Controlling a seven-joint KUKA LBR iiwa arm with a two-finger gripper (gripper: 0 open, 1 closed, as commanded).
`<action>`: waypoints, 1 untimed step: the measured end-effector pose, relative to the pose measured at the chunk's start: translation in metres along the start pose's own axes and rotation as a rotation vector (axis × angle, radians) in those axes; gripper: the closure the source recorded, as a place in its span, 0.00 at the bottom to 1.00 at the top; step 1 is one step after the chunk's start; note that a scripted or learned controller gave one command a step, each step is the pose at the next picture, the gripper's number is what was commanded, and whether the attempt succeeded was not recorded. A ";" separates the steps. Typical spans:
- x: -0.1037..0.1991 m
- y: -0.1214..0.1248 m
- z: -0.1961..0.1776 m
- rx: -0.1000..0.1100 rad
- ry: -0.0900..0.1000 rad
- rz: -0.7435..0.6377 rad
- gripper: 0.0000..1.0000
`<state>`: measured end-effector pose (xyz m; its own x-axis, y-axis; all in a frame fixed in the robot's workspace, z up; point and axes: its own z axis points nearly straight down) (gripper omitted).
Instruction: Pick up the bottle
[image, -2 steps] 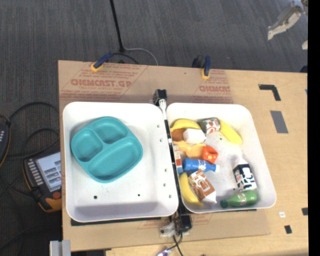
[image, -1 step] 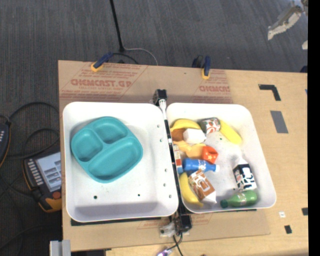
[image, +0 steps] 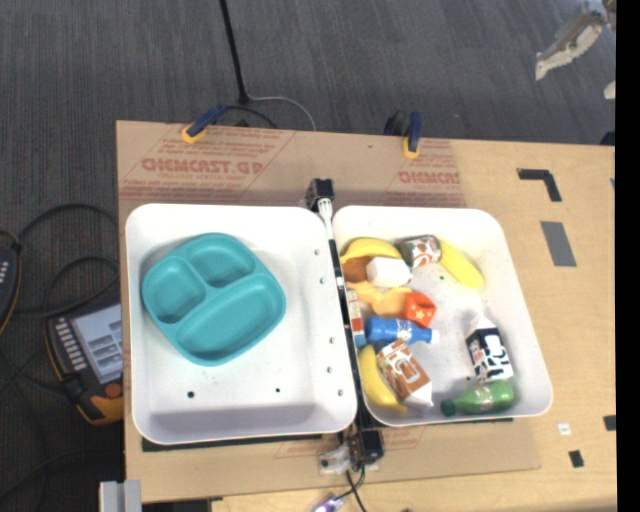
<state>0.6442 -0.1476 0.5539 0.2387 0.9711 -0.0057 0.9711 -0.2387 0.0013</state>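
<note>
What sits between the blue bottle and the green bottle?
In the camera view, a black-labelled white bottle lies between the blue bottle and the green bottle.

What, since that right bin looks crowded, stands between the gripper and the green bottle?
Nothing lies on the green bottle; open space separates it from the gripper at the far right. The black-and-white bottle crowds one side, the bin wall the other.

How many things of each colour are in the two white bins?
Teal: 1, the divided plate
Yellow: 3, the bananas
Green: 1, the green bottle
Blue: 1, the blue bottle
Orange: 1, the orange piece
Brown and white: 1, the carton
Black and white: 1, the dark bottle
Silver: 1, the can
Total: 10; the heap may hide more.
</note>
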 end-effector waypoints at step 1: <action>0.000 0.000 0.000 0.000 0.000 0.000 0.00</action>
<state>0.6442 -0.1476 0.5538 0.2387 0.9711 -0.0057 0.9711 -0.2387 0.0013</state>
